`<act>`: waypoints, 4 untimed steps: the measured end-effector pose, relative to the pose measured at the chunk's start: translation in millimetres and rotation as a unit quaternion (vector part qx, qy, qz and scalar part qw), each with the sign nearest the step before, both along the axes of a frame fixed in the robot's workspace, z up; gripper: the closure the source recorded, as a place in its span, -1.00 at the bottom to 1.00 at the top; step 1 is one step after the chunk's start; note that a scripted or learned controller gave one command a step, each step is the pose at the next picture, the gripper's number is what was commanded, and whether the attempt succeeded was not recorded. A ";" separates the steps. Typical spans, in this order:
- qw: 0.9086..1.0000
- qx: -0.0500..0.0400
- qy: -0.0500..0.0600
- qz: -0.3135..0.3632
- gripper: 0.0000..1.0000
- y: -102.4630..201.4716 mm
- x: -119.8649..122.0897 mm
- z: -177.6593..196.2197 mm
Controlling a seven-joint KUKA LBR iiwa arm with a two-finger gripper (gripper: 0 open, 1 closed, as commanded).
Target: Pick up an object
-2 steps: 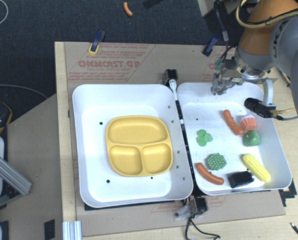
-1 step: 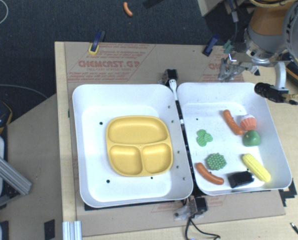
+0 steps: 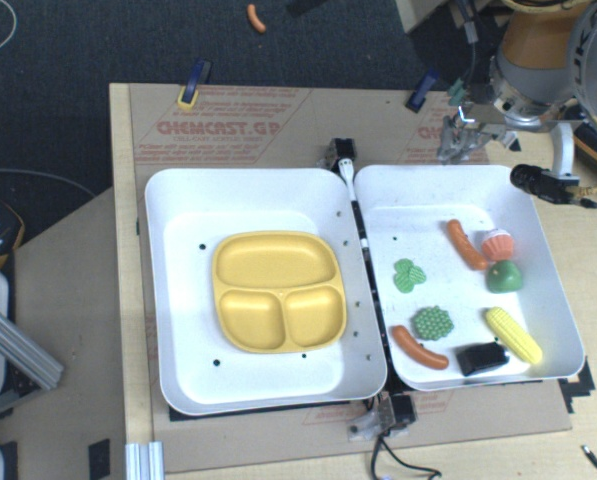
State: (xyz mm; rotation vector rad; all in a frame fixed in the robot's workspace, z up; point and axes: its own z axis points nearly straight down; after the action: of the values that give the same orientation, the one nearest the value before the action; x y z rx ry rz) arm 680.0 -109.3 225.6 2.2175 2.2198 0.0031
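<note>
Camera view: pincer (image 3: 461,140) is hovering above the right bin's (image 3: 548,268) far rim, holding nothing; finger spread unreadable. Lying in that bin: two sausages (image 3: 465,244) (image 3: 419,348), cupcake (image 3: 498,244), green pepper (image 3: 504,277), corn cob (image 3: 513,335), broccoli (image 3: 433,322), black block (image 3: 481,358). Yellow divided tray (image 3: 278,290) is sitting in the left bin (image 3: 173,268).
</note>
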 end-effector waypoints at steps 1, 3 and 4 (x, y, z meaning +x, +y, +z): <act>1.000 0.001 0.004 -0.001 1.00 17.3 -47.5 10.8; 1.000 0.001 0.004 -0.001 1.00 39.9 -96.7 -3.5; 1.000 0.001 0.003 -0.001 1.00 35.8 -97.9 -3.2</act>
State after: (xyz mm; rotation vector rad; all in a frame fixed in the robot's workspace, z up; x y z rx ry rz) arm 582.1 -73.5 222.5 2.2232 2.2229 -0.0015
